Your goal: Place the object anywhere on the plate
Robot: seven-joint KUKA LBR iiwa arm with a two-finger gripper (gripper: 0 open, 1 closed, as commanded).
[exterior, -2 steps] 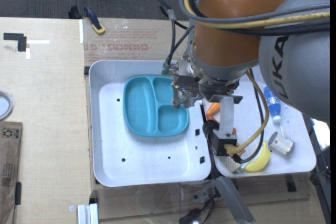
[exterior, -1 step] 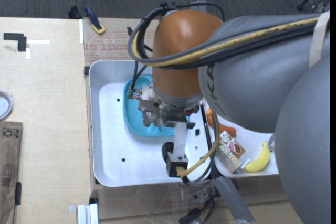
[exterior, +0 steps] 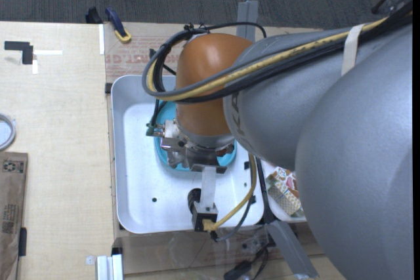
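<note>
Clearly the arm (exterior: 315,115) hangs low over the left bin (exterior: 131,160), and its orange band and wrist cover most of the blue plate (exterior: 159,151), which shows as a crescent at the wrist's left edge and a sliver at its right. The gripper (exterior: 197,160) points down at the plate; whether it is apart or together I cannot tell, for the wrist hides it. Which thing is the object is also unclear: a patterned item (exterior: 285,190) lies in the right bin, just beside the arm. If the object is in hand, the step now is release: come down gently over the plate's middle, away from the rim, let go only at contact, then lift straight up so nothing drags off.
</note>
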